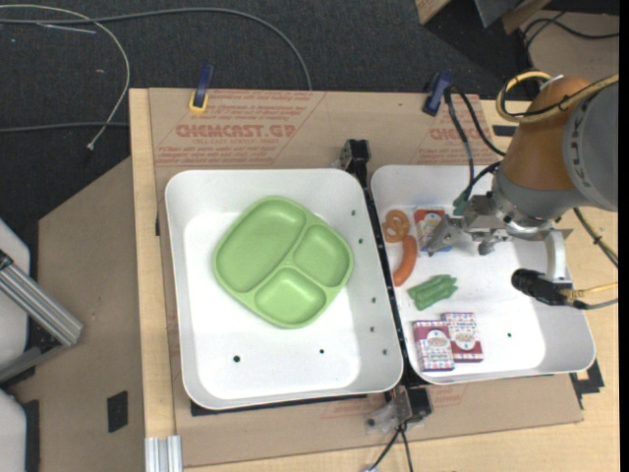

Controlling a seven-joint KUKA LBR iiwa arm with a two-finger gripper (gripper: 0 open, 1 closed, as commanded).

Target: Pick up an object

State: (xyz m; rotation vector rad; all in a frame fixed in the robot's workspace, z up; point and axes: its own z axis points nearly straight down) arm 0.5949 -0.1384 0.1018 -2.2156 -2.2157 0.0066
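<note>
Objects for picking lie in the right bin [550, 347]: a pretzel [396, 224] and an orange carrot [404, 260] toward nine o'clock, a small red-and-white packet [429, 226] just beside the pretzel, a green pepper [433, 289] near the middle, and a red printed carton [448, 341] at six o'clock. My gripper [439, 240] hangs over the packet's edge at ten o'clock; whether it is clenched or released I cannot tell. In the left bin [197, 293] rests a green divided plate [283, 261].
</note>
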